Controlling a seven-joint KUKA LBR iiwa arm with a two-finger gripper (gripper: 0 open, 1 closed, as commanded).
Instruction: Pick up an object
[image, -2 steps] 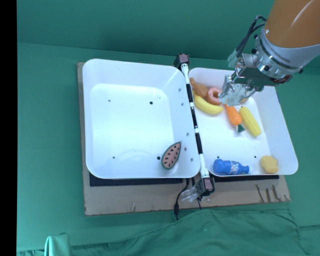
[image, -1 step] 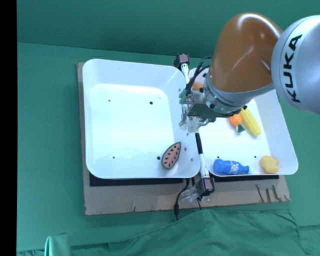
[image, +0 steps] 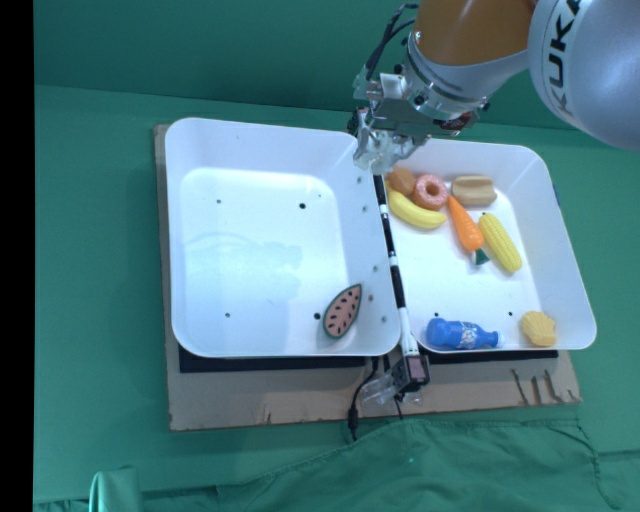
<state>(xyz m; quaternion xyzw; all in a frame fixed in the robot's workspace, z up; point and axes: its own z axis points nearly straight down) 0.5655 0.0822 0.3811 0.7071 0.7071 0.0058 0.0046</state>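
Observation:
My gripper (image: 378, 148) hangs over the far end of the divider between the two bins, just left of the toy food cluster. In the right bin (image: 560, 290) lie a banana (image: 416, 212), a pink donut (image: 432, 190), a bread roll (image: 473, 189), a carrot (image: 464, 226), a corn cob (image: 499, 242), a blue bottle (image: 461, 334) and a small yellow piece (image: 538, 327). A small orange-brown piece (image: 402, 180) sits right by the gripper. A watermelon slice (image: 342, 310) rests in the left bin (image: 190, 200) at its near right corner.
Both bins stand on a cardboard sheet (image: 250, 400) over green cloth. A small clamp with a cable (image: 400, 378) sits at the near end of the divider. The arm's orange band and grey body (image: 500, 40) fill the upper right.

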